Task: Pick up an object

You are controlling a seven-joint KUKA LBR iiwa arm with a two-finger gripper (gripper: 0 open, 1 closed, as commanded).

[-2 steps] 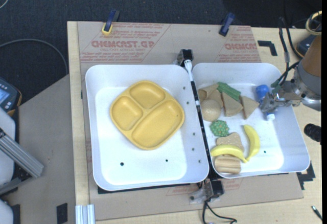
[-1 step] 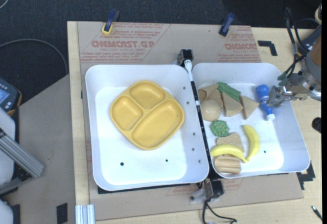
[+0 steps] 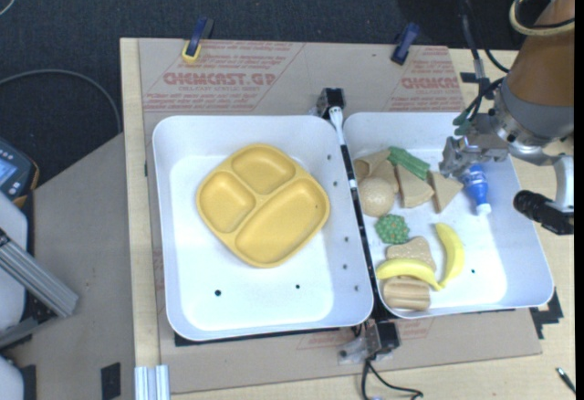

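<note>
1. While the arm (image 3: 540,60) reaches in over the right bin (image 3: 534,247), its gripper (image 3: 461,156) sits low at the far side of the pile; whether it is apart or together, I cannot tell.
2. Just beside it lies a small bottle (image 3: 476,186), blue with a white band, tilted on the bin floor near a tan wedge (image 3: 444,191).
3. Nearer the divider are a green pod (image 3: 408,162), a pale bun (image 3: 376,196), a green sprig (image 3: 392,228) and two bananas (image 3: 449,252).
4. The left bin (image 3: 182,206) holds a yellow tray (image 3: 263,204) with three compartments.
</note>
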